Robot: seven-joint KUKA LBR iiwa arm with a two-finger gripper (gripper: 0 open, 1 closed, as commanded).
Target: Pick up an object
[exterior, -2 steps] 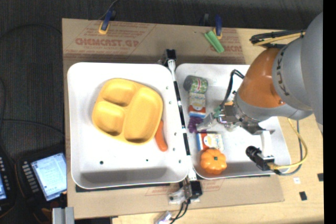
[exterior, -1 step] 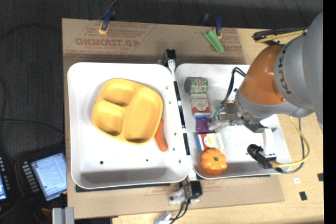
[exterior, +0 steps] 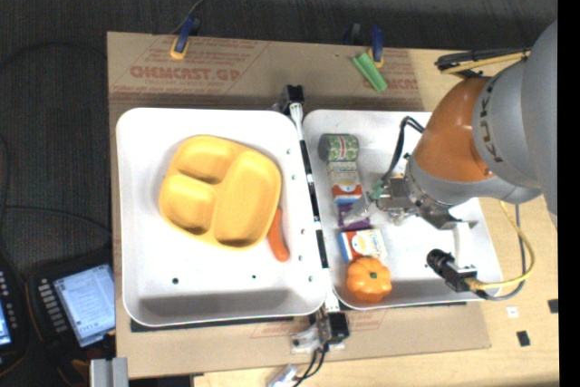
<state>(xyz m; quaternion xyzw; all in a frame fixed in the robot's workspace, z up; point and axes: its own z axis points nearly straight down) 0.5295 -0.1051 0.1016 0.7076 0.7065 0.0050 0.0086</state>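
**Picking from the right bin – which object was the best bet?**

Starting at the bottom of the frame, the little orange pumpkin (exterior: 367,278) sat in the lower left corner of the right bin (exterior: 480,281). It looked like hard, smooth plastic, probably light but rounded, so I'd guess it could squirt out unless pinched across its widest part. Just above it lay a small white carton (exterior: 363,244), flat-sided and likely the easiest grab. Higher up were a small packet (exterior: 346,186) and a green-labelled can (exterior: 339,147), rigid but prone to rolling. The gripper (exterior: 395,195) hung mid-bin, just right of that row; couldn't tell how far open it was or whether it had anything. Over in the left bin (exterior: 136,222) sat a yellow divided tray (exterior: 220,190) with an orange carrot (exterior: 277,237) at its right edge.
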